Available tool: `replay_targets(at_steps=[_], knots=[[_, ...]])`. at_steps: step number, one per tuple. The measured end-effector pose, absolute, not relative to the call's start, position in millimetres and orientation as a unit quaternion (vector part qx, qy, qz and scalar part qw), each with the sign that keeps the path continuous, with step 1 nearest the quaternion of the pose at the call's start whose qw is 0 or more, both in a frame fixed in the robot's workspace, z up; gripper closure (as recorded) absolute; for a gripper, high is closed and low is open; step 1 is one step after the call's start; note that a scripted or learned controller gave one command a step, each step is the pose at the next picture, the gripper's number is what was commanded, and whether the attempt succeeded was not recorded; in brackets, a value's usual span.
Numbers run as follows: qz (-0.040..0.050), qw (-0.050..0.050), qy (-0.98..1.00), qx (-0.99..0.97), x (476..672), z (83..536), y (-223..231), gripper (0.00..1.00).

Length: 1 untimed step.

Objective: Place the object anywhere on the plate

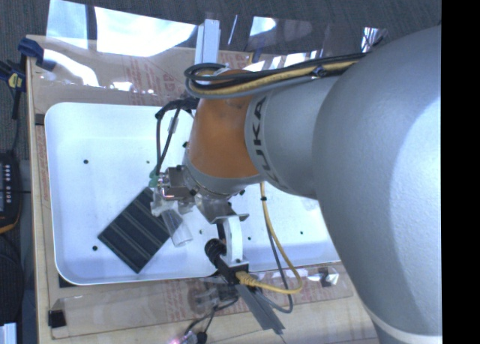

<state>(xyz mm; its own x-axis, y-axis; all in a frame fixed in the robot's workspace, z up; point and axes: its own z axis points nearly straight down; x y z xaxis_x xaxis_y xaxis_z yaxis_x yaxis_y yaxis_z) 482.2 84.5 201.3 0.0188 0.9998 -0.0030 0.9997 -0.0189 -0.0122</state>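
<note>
Lying near the front rim of the left bin (56, 185), a dark ribbed plate (136, 231) is recorded, its long axis on a diagonal from lower left to upper right. Directly at its upper right corner the gripper (174, 224) is noted, with something pale at its tip; whether anything is gripped cannot be told. Beyond, open white floor is listed toward the far wall.
</note>
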Motion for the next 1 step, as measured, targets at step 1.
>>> replay_targets(at_steps=[1], knots=[[0.0064, 0.003, -0.555, -0.832, 479.2, 111.3, 152.2, 1.0]])
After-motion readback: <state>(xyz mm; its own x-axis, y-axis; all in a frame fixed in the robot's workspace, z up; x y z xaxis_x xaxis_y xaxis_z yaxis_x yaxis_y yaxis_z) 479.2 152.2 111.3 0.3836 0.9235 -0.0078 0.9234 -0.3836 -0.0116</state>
